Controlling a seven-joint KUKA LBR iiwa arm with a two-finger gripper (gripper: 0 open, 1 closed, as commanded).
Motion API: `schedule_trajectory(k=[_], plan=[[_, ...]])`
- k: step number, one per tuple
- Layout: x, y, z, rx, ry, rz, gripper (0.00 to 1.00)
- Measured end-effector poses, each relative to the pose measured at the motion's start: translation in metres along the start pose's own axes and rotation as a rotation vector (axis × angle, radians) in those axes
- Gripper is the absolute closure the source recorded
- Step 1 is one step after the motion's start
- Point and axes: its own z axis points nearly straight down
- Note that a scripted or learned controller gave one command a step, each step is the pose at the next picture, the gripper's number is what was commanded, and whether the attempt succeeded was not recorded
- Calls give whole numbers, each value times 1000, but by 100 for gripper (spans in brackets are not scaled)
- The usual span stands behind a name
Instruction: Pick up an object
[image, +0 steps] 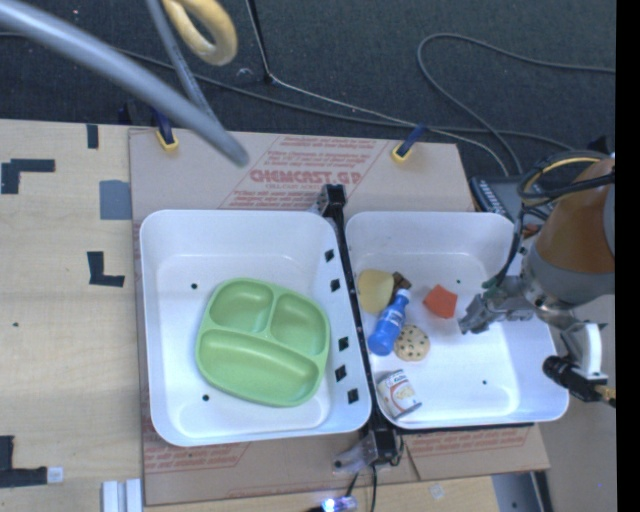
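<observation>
Two shallow white plastic bins sit side by side on a sheet of brown cardboard on the wooden tabletop (60, 330). The left bin (165, 250) holds a pale green plastic divided plate (264, 341) with three compartments, lying flat near the bin's middle. The right bin (470, 235) holds a small group of things towards its left half: a round yellow piece (374, 289) close to the divider, a blue plastic bottle with a white cap (388, 323) lying tilted just below and against it, a red block (440, 301) to their right, a round speckled tan cookie-like piece (411, 344) just beside the bottle's lower end, and a small white labelled container (399, 393) near the front wall, apart from the others.

The grey arm with its orange band (578, 225) reaches in from the right, over the right bin's far edge. Its dark gripper (475, 318) hangs low inside the right bin, just right of the red block and not touching it. Whether the jaws are open or closed cannot be told; nothing is seen between them.
</observation>
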Motion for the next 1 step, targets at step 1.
schedule_trajectory(k=[1], plan=[[2, -3, -44, -1, -1, 1, 100]])
